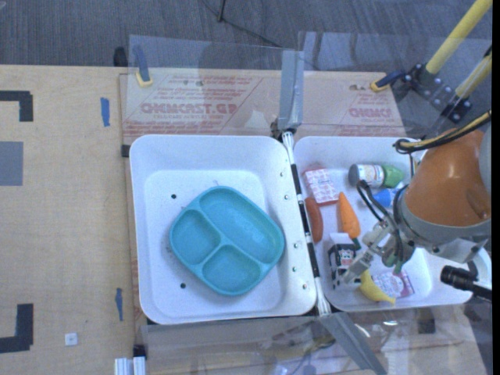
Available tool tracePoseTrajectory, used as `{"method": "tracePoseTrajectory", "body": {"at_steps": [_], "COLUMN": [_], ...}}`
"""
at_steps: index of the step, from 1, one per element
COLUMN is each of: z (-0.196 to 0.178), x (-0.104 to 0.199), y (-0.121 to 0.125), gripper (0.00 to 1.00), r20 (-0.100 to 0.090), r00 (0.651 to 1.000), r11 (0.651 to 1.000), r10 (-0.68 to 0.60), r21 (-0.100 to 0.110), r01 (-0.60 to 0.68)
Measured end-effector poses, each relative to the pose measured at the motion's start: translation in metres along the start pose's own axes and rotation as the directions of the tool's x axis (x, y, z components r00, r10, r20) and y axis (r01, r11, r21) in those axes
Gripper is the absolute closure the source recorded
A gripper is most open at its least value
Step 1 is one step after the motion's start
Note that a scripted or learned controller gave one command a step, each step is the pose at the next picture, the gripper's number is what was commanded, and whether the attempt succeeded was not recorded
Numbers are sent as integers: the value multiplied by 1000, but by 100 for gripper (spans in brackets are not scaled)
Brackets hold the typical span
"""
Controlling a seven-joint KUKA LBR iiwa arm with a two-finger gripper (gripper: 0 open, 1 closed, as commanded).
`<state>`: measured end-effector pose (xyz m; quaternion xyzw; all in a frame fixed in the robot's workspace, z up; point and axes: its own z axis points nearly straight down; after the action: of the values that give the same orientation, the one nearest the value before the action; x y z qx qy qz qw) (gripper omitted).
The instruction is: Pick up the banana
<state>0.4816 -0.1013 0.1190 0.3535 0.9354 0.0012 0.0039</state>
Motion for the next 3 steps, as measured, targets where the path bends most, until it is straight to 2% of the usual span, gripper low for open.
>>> {"method": "tracePoseTrajectory", "body": {"at_steps": [1,2,3], "z": [13,14,-1], "x": [-23,-23,-27], "y": [-10,-17,-14], "gripper": [0,0,100], "r20": [14,7,21], "r00": [952,1000,1000], "r11": [952,1000,1000], "r10": [-306,-17,-16], "r21": [-19,-11,-20], "r01": [306,17,16]}}
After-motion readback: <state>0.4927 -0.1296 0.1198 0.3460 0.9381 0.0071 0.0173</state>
